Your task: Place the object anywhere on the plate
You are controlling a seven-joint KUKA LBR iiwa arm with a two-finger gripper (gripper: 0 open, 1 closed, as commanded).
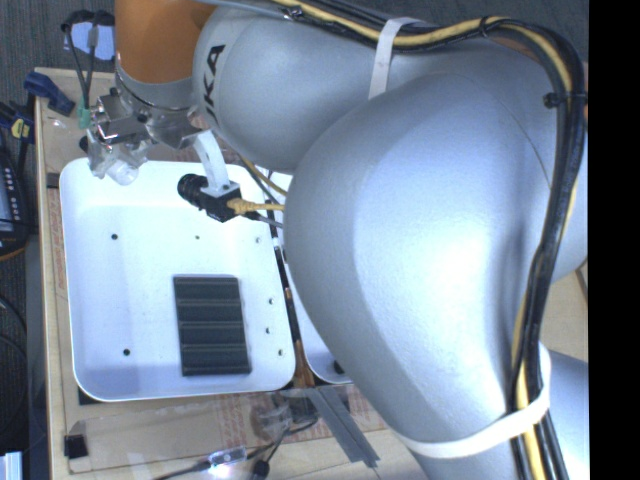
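A dark grey rectangular plate with ridges [211, 325] lies flat in the near part of the left white bin [110, 298]. My gripper [112, 163] hangs over the bin's far left corner, well away from the plate, below the orange band of the wrist. A black fitting with a cable [208, 198] juts from the wrist over the bin's far side. I cannot make out any object between the gripper's tips. The arm's big grey body hides most of the right side.
A sliver of the right bin [322, 366] peeks out under the arm. Cables and small hardware [270, 423] lie on the wooden bench in front of the bins. Blue clamps [45, 88] sit at the far left edge.
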